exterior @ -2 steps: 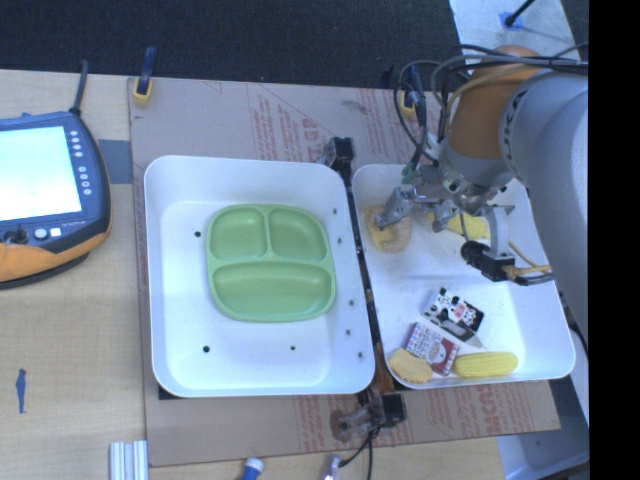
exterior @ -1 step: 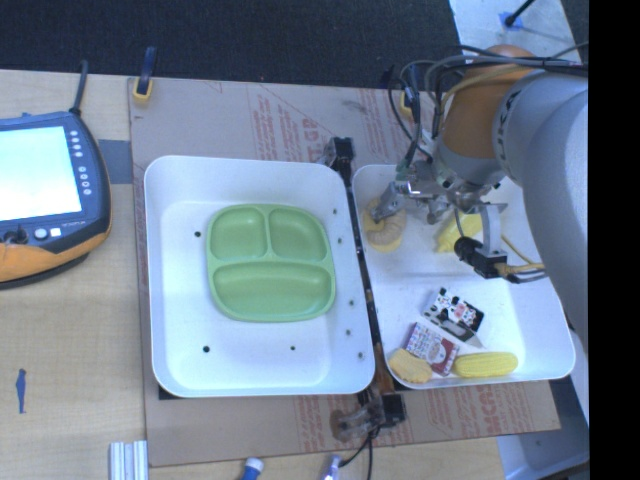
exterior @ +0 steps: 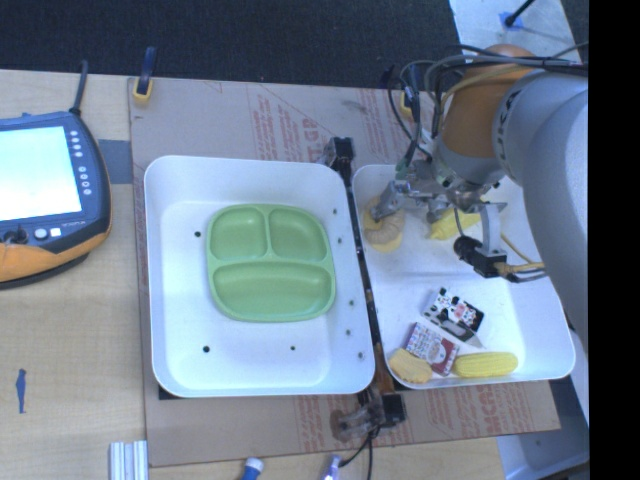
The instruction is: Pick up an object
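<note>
My gripper is low over the far left corner of the right bin, and it is open. Its left finger stands just above a pale tan round piece. A yellow piece lies under its right side, partly hidden. Nothing shows between the fingers. Nearer the front of the same bin lie a black, white and red packet, a red and white packet, a tan biscuit-like piece and a yellow corn cob.
The left bin holds a green divided plate. A handheld screen unit sits on the bench at far left. The grey arm with its orange band comes in over the right bin's far right.
</note>
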`<state>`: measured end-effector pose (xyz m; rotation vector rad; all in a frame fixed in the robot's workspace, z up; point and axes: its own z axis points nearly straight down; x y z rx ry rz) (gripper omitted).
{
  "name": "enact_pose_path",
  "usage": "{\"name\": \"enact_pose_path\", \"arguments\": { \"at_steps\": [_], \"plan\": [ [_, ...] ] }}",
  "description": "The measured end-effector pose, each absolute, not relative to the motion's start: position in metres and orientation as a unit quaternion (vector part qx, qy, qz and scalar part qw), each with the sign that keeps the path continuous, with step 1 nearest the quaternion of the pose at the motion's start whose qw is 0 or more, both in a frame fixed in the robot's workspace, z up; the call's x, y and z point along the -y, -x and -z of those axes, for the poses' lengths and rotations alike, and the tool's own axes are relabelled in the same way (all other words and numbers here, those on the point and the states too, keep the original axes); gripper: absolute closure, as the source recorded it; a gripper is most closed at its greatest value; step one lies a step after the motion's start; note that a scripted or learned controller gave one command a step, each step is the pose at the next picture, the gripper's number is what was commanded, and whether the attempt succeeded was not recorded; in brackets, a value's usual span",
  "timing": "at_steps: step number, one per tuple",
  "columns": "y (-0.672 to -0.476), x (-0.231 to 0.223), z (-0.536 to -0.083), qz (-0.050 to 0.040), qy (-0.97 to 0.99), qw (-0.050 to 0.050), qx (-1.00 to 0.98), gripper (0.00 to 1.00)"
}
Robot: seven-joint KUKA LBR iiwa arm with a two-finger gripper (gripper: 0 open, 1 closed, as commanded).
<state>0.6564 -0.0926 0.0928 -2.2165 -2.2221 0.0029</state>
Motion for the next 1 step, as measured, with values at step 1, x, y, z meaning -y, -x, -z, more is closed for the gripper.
{"name": "enact_pose_path", "arguments": {
  "at_steps": [1],
  "plan": [
    [-0.6571,0.0928,-0.1042,-0.0006,0.705,0.002,0.709,1.00]
  ]
}}
